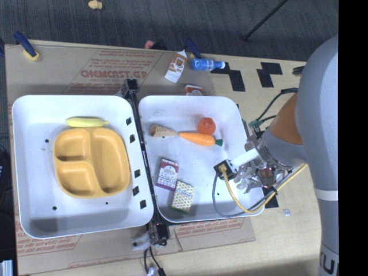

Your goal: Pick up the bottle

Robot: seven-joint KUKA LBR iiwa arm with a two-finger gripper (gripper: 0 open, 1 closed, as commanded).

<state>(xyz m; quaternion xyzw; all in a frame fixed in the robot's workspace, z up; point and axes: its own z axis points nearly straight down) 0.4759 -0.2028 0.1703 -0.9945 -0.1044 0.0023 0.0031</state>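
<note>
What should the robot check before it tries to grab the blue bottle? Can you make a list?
1. Bottle easy to see: ok, it lies on the bench beyond the right bin.
2. Bottle inside a bin: not ok, it is outside.
3. Gripper over the bottle: not ok, it is at the right bin's near right edge.
4. Things crowding the bottle: ok, the small carton lies apart from it.
5. Fingers open: cannot tell.

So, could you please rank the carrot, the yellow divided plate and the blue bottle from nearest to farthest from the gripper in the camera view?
Measured from the gripper at the right bin's right edge:
1. Carrot, inside the right bin, up and to the left of the gripper.
2. Blue bottle, lying on the bench beyond the right bin.
3. Yellow divided plate, across in the left bin.
</note>
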